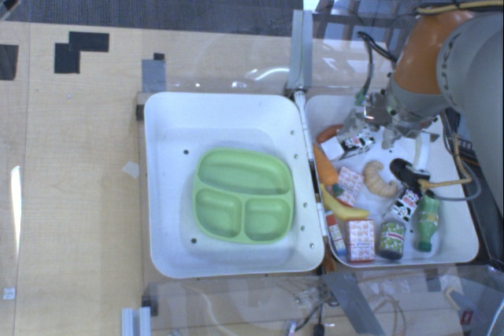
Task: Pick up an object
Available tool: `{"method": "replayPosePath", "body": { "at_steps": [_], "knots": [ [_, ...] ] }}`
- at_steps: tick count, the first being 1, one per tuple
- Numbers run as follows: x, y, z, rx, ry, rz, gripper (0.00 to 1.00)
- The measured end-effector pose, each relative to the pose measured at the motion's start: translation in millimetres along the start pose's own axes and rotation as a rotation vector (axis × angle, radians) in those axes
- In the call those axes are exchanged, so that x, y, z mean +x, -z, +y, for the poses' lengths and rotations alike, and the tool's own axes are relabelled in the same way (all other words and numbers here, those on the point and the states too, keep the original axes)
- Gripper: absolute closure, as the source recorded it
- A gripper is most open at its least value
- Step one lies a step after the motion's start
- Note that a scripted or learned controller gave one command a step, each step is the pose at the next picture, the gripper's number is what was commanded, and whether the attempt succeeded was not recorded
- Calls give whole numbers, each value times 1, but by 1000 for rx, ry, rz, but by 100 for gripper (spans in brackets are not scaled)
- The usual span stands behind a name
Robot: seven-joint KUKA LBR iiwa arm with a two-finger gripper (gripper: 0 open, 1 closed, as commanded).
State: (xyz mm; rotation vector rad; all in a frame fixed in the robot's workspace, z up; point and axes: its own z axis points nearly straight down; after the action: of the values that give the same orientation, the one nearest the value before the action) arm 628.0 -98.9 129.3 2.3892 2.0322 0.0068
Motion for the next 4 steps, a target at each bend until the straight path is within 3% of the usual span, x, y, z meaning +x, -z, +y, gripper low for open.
{"method": "replayPosePath", "body": {
  "at_steps": [1,2,4],
  "knots": [
    [-46,-17,-4,-41,-8,4,0],
    [-43,-18,-33,-63,34,-2,0],
    [-60,-19,-37,-50,25,8,0]
  ]
}}
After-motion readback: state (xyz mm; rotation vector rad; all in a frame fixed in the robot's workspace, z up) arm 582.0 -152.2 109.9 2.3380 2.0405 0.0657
